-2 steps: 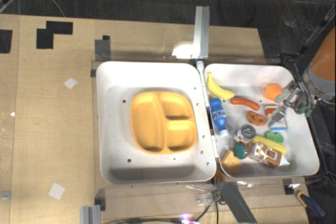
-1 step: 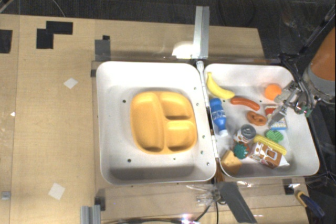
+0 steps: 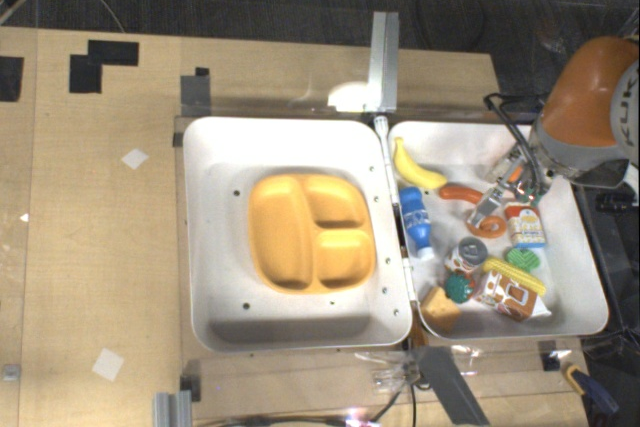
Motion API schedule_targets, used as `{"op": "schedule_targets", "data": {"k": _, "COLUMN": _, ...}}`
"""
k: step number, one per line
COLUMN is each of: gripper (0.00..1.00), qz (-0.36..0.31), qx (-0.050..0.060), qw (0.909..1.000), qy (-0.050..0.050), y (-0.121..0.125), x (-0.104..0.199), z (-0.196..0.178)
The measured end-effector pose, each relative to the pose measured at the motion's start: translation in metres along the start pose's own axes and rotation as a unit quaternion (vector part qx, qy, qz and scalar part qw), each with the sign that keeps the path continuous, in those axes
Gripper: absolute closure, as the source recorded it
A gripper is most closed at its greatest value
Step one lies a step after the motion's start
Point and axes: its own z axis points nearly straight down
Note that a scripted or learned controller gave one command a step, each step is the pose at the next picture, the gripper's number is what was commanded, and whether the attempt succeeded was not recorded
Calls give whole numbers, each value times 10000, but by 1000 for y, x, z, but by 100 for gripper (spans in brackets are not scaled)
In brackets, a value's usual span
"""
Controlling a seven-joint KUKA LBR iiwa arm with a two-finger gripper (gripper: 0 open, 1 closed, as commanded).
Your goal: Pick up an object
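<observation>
The right bin (image 3: 585, 310) holds several small items: a yellow banana (image 3: 415, 170), a blue bottle (image 3: 413, 221), a red-orange pepper-like piece (image 3: 460, 194), an orange ring (image 3: 488, 227) and a small white carton (image 3: 527, 228). My gripper (image 3: 490, 208) reaches down from the right into the middle of this bin. It sits right over the orange ring, between the red-orange piece and the carton. Whether it touches or holds anything is hidden by its own body.
The left bin (image 3: 210, 215) carries a yellow divided tray (image 3: 310, 230). At the front of the right bin lie a teal ball (image 3: 457, 288), a tan chunk (image 3: 440, 311), a printed packet (image 3: 506, 294), a green item (image 3: 523, 260) and a small can (image 3: 470, 252). A metal post (image 3: 384, 65) stands behind the bins.
</observation>
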Motion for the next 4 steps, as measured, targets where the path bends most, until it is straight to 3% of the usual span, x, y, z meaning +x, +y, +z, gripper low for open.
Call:
{"op": "schedule_targets", "data": {"k": 1, "gripper": 0, "qz": 270, "qx": -5, "qw": 9996, "qy": 17, "y": -17, "x": -27, "z": 1}}
{"op": "schedule_targets", "data": {"k": 2, "gripper": 0, "qz": 764, "qx": 0, "qw": 9971, "qy": 48, "y": 87, "x": 9, "z": -1}}
{"op": "schedule_targets", "data": {"k": 3, "gripper": 0, "qz": -662, "qx": 54, "qw": 9978, "qy": 70, "y": 88, "x": 4, "z": 1}}
{"op": "schedule_targets", "data": {"k": 4, "gripper": 0, "qz": 325, "qx": 29, "qw": 9994, "qy": 123, "y": 89, "x": 7, "z": 7}}
